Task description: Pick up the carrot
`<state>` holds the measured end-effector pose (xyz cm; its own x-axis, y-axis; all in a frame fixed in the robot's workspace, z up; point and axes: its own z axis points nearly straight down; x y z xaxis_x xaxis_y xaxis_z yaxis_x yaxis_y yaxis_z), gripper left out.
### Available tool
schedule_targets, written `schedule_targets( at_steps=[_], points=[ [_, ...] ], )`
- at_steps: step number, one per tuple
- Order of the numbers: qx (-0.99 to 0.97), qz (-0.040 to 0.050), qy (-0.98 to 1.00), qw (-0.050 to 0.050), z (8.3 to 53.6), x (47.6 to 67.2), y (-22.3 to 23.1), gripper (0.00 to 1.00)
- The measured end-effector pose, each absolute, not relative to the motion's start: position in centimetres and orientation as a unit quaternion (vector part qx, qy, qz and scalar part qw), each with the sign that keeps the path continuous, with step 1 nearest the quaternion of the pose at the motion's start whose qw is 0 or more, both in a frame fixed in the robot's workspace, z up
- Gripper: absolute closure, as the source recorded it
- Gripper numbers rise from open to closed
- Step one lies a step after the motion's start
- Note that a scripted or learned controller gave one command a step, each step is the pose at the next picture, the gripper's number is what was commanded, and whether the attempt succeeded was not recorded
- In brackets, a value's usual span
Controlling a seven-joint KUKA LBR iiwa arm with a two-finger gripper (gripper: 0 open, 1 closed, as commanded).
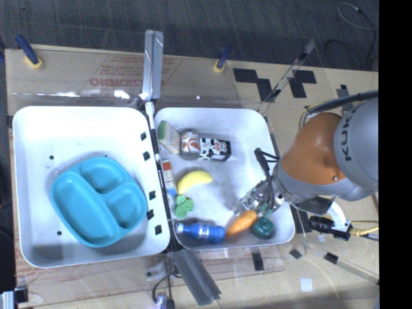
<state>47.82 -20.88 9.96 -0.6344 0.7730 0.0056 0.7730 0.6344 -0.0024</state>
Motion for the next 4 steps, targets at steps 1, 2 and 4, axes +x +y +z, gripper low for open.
schedule_targets(
  at_steps=[1,2,4],
  points=[
    [-0.427,0.0,-0.904,0.003,10.0,47.8,-20.9,0.0],
    [-0.425,0.0001,-0.905,0.004,10.8,47.9,-20.8,1.0],
    [-0.365,0.0001,-0.931,0.001,17.2,47.8,-21.0,0.0]
  ],
)
